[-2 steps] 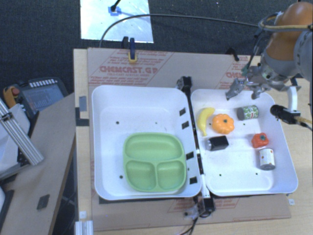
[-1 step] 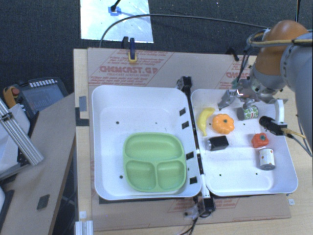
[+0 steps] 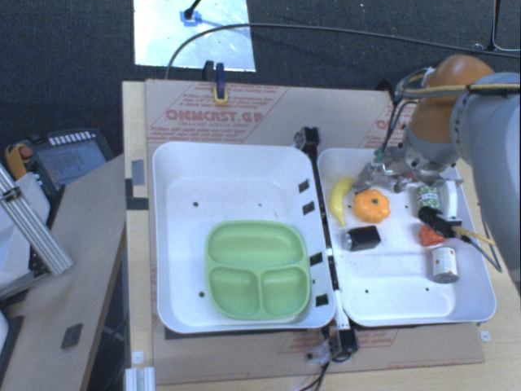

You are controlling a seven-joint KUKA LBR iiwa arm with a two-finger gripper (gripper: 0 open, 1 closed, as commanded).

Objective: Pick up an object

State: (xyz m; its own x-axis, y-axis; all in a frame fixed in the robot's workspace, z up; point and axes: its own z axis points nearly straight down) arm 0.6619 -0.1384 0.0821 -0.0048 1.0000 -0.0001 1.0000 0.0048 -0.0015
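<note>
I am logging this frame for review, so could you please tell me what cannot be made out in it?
- hand: in the camera view the wrist hides its fingers, so their state is unreadable.
- small can: label too small to read.
- red object: partly covered by a black part and cable; its kind is unclear.
- black block: too small and dark to identify.
- arm: cut off by the right edge.

green plate [image 3: 257, 269] | yellow banana [image 3: 339, 199] | orange pumpkin [image 3: 371, 207] | white bins [image 3: 181, 218]
</note>
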